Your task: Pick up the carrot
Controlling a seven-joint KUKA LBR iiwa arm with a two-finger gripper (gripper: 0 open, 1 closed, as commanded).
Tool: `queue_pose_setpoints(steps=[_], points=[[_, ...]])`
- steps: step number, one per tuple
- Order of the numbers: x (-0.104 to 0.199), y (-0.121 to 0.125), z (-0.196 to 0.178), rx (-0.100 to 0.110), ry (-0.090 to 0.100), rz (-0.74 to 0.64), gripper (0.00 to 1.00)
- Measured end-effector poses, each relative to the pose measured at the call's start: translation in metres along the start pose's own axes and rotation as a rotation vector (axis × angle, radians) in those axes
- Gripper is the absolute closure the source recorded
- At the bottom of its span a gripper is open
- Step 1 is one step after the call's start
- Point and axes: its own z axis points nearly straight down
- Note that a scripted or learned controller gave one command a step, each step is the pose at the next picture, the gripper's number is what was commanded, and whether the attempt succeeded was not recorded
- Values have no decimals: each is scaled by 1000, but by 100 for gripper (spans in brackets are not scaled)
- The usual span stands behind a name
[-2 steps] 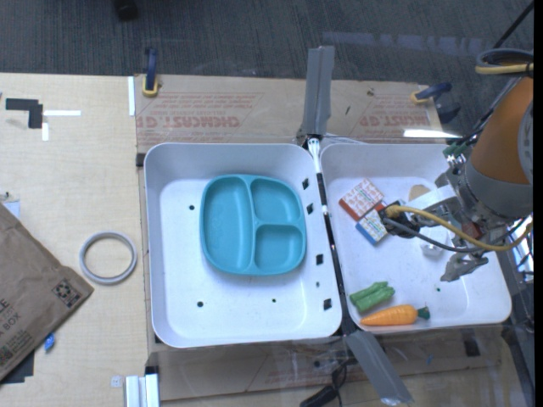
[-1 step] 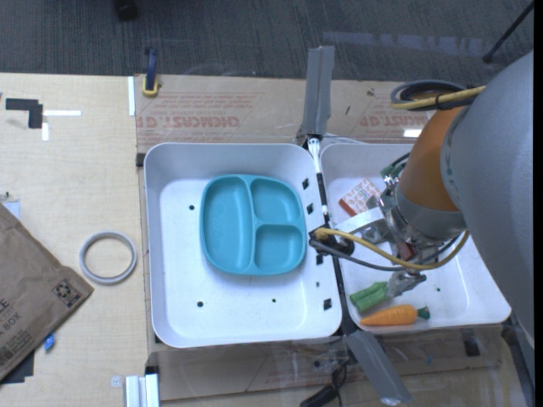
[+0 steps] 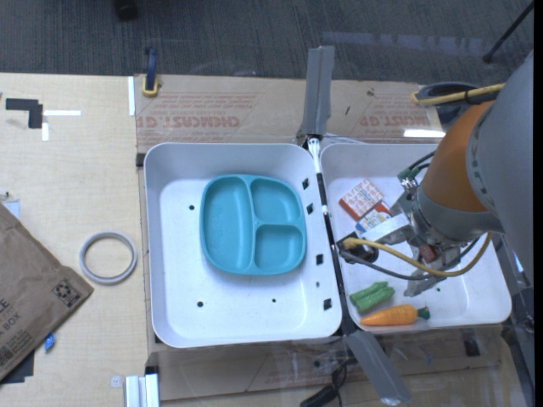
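The carrot point(image 3: 390, 315), orange with a green tip on its right end, lies flat near the front wall of the right bin point(image 3: 484, 308). My gripper point(image 3: 423, 271) hangs over the middle of that bin, a little behind and to the right of the carrot, with yellow cables looped around it. Nothing shows in its grasp. The wrist and its orange band hide the bin floor behind the gripper.
A green pea pod point(image 3: 372, 296) lies just behind the carrot, almost touching it. A red and white packet point(image 3: 365, 202) sits at the back of the right bin. A blue divided plate point(image 3: 253, 225) rests in the left bin point(image 3: 170, 253). A tape ring point(image 3: 108, 255) lies on the bench to the left.
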Motion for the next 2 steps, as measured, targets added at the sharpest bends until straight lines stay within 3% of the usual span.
queue_pose_setpoints(steps=[2], points=[[-1,3,0,0,2,75,0]])
